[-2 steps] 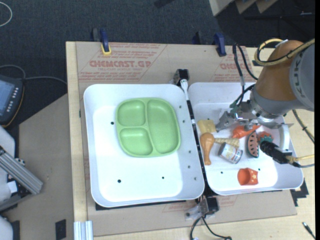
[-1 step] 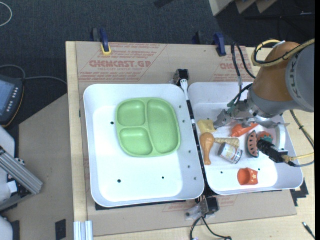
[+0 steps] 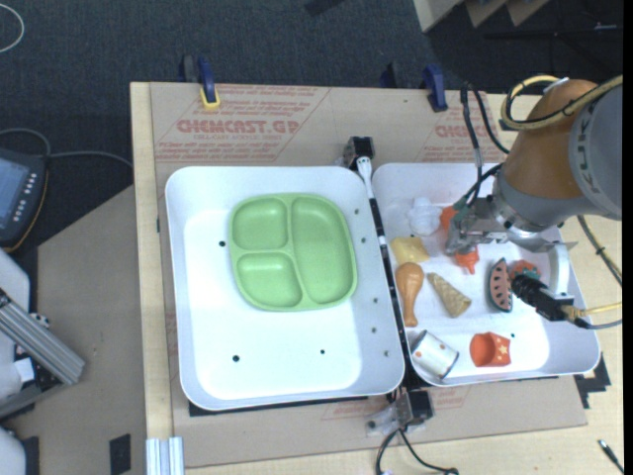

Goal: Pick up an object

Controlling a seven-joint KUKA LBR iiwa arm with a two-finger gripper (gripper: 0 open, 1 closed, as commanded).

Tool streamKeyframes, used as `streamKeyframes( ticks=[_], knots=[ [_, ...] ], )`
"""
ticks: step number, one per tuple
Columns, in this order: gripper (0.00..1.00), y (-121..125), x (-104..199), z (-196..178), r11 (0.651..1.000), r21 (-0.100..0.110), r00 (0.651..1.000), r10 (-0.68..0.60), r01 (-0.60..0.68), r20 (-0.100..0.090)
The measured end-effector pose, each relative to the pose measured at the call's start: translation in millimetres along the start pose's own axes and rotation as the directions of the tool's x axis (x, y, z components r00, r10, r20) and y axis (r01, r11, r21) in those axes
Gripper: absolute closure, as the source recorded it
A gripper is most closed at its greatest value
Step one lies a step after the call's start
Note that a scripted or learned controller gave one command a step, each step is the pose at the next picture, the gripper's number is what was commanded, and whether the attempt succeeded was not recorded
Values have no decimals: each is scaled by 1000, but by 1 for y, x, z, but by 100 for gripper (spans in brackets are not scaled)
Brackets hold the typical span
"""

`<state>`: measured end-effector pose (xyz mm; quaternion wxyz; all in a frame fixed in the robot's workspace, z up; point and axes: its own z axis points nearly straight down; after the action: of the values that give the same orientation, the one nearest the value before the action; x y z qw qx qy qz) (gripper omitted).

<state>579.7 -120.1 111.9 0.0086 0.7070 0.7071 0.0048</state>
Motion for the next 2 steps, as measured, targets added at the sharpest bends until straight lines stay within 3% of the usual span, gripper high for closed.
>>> streamKeyframes(
  ticks=[1,2],
  knots=[
    [100,8,-2,-45,1000,13,1000,0,0,-4],
    [100,6,7,-97,1000,12,1000,-2,2,-4]
  ],
)
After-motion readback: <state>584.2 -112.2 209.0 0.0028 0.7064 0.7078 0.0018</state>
